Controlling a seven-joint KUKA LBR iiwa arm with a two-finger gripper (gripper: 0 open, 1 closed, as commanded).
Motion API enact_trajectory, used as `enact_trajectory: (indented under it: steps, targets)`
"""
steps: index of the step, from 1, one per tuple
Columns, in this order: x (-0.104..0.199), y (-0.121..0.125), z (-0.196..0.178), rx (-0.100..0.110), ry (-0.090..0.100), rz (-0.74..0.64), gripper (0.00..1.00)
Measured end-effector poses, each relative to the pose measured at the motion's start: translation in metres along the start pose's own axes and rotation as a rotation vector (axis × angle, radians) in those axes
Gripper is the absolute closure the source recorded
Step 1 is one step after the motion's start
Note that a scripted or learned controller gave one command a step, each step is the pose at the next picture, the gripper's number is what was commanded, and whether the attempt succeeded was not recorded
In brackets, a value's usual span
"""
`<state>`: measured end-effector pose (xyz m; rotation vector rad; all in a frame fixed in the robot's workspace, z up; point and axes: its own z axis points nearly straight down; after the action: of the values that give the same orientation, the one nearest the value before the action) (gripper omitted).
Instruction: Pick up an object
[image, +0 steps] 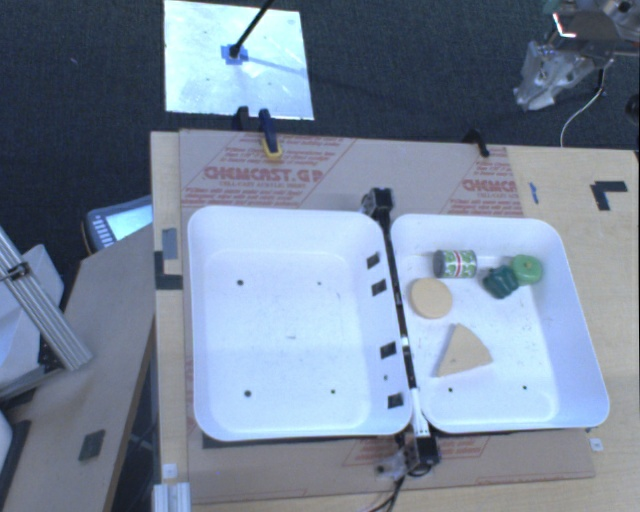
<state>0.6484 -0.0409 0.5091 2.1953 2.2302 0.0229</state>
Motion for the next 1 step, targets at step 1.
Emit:
enact_trajectory:
  steps: [1]
  targets:
    - [0.0664, 0.0218, 0.0052, 0.015, 0.0, 0.004, 1.0]
